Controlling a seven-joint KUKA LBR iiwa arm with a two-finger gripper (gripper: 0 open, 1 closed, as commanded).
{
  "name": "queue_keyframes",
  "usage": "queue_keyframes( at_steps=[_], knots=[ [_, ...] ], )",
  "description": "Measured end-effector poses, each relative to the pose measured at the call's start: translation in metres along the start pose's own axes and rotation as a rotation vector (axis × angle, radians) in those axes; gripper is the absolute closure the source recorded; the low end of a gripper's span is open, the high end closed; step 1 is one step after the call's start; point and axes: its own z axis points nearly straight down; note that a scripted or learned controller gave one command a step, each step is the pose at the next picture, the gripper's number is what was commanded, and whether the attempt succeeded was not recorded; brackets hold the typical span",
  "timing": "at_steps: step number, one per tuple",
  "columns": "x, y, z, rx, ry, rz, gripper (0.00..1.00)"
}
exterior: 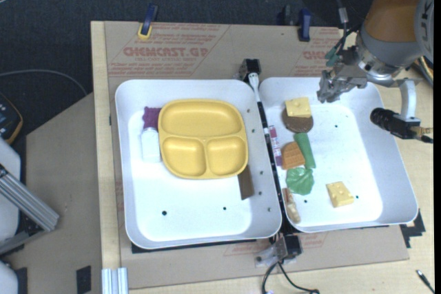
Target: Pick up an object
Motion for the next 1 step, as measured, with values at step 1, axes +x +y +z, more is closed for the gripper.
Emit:
queue_keyframes(
  at_steps=[1],
  knots=[
    [0.0435,0.0387,0.0143,-0.001,0.0,0.001,1.0]
  ],
)
